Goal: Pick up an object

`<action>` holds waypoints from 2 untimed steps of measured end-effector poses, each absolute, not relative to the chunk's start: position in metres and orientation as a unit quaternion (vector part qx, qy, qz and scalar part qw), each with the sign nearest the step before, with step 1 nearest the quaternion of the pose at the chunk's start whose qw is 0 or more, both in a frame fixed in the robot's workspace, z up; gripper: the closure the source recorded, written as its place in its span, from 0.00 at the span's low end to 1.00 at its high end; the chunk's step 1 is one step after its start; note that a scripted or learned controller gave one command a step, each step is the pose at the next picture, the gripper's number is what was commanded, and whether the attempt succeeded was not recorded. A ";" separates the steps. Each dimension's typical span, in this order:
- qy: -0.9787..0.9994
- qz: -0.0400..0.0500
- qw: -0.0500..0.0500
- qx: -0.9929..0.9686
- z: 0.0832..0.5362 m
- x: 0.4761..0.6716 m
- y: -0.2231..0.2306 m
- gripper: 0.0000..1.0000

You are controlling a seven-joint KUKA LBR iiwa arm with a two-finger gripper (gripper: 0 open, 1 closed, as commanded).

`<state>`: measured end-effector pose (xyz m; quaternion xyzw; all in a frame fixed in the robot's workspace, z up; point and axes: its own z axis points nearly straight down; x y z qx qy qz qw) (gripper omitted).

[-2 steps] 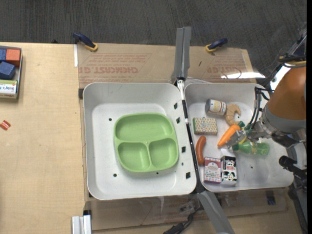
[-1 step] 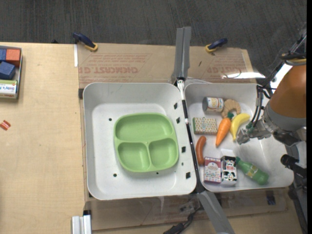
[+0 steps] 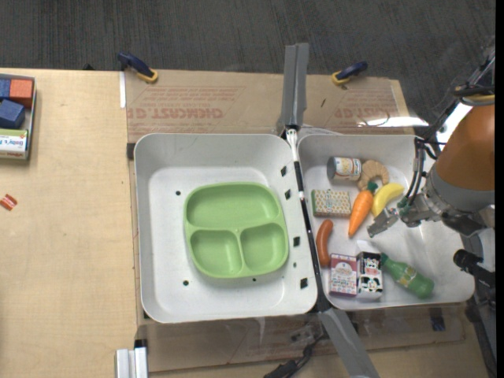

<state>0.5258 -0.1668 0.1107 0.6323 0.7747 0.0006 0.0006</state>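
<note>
Two shallow white bins sit side by side on your bench, and the camera view looks down on both. Your left bin (image 3: 150, 235) holds a light green divided plate (image 3: 236, 228), smooth plastic with three rounded wells, and bare white floor runs all around it. Your right bin (image 3: 441, 290) is the crowded one. Along its left wall lie a speckled rectangular block (image 3: 331, 202), a glossy red sausage shape (image 3: 324, 242) and a pink printed carton (image 3: 343, 275), with a black-and-white carton (image 3: 369, 275) touching it. A green bottle (image 3: 409, 277) lies tilted near the front rim. Toward the back stand a small labelled can (image 3: 345, 168), a tan lumpy piece (image 3: 373, 171), a yellow banana (image 3: 386, 196) and a tapered orange carrot (image 3: 361, 212).

Your gripper (image 3: 383, 224) hangs just right of the carrot, below the banana, its grey fingers (image 3: 378, 227) pointing left. You have a patch of open floor between it and the bottle. I cannot tell how wide the claw stands, and nothing is visibly held between its fingers.
</note>
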 end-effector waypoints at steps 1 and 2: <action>0.743 -0.001 -0.001 0.670 0.091 0.571 -0.120 0.00; 0.775 -0.001 -0.001 0.632 0.091 0.612 -0.116 0.00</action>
